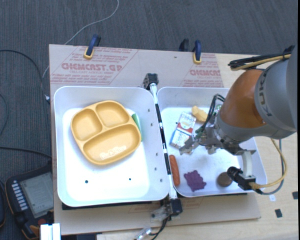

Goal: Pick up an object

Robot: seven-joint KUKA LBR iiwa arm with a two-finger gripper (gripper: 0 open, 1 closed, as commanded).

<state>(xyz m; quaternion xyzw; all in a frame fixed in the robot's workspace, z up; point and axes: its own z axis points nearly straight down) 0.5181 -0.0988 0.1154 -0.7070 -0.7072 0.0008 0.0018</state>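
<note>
Underneath, brown board on grey carpet.

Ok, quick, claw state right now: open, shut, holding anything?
Claw: over the right bin, at the small carton; open or shut cannot be told.

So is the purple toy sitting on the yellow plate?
No, the purple toy lies in the right bin, while the yellow plate sits in the left bin.
</note>
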